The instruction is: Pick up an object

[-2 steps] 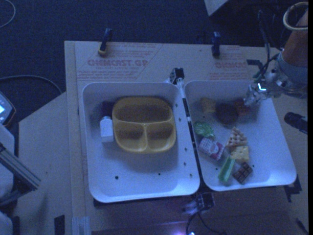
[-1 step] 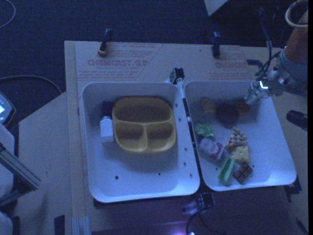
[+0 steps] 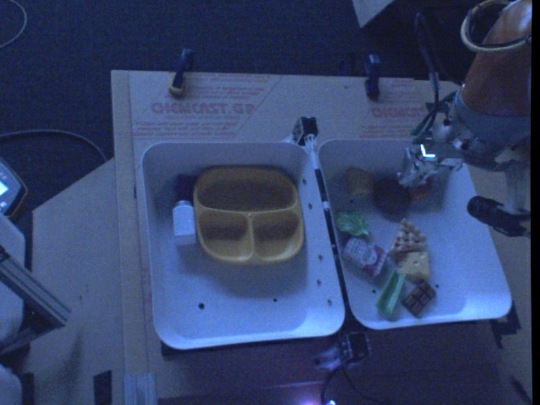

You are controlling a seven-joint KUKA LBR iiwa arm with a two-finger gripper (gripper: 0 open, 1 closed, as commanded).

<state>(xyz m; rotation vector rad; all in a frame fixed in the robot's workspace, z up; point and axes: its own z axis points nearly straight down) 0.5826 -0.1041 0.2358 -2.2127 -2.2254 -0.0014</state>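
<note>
Yellow tray [image 3: 248,215] in left bin [image 3: 160,310]; assorted food toys [image 3: 396,251] in right bin [image 3: 485,277].

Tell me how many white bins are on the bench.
2: the left bin holds a yellow divided tray; the right bin holds the small food items.

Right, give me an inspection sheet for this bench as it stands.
Surface: board bearing two white bins, left bin and right bin; dim light.
Job's things: right bin holds small toy foods, including a dark round piece, a green stick, a yellow wedge and a brown block.
Clutter: yellow divided tray and small white bottle in left bin.
Grippers: gripper low over the right bin's far end; grasp cannot be told.
Cables: a thin one on the floor, upper left.
Surroundings: two clamps at the board's far edge.
</note>
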